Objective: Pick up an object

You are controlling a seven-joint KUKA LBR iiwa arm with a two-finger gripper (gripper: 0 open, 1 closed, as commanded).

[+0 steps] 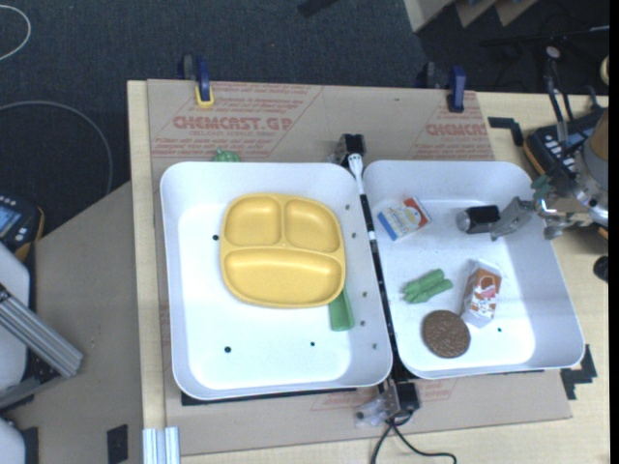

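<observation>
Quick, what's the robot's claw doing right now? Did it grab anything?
Gripper: low over the right bin, next to a dark grey object. Whether it is open, closed or holding anything cannot be told.

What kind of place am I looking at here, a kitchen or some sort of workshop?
Most likely a robotics lab bench, not a kitchen. Two white bins sit on a board held by blue clamps, the yellow plate and cookie look like toys, and a robot's claw reaches in from the right.
</observation>
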